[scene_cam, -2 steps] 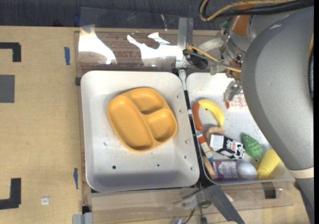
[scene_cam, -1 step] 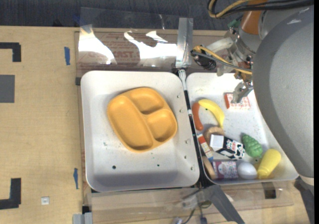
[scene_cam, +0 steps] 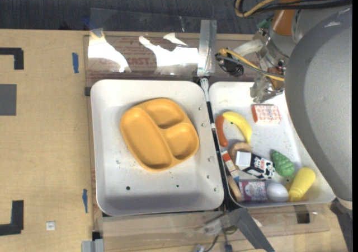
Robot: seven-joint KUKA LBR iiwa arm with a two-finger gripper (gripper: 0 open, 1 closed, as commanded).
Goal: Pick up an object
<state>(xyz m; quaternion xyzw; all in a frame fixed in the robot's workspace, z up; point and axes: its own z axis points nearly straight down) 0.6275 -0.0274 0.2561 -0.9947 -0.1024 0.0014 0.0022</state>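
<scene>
My gripper [scene_cam: 260, 89] hangs over the far end of the right bin [scene_cam: 219, 95], just above a small red-and-white box [scene_cam: 266, 113]; nothing can be seen held in it. Below and to the left lie a yellow banana [scene_cam: 239, 125] and a thin orange-red piece [scene_cam: 222, 132]. Toward the near end sit a white cube [scene_cam: 243, 159], a black-and-white item [scene_cam: 262, 167], a green toy [scene_cam: 283, 164], a yellow bottle-shaped toy [scene_cam: 302, 182], a white egg [scene_cam: 277, 191] and a purple-labelled can [scene_cam: 253, 190].
A yellow divided plate [scene_cam: 160, 133] lies in the middle of the left bin [scene_cam: 112, 189]. The grey arm [scene_cam: 321, 94] covers the right bin's right side. A metal divider [scene_cam: 206, 55] stands behind the bins' shared wall.
</scene>
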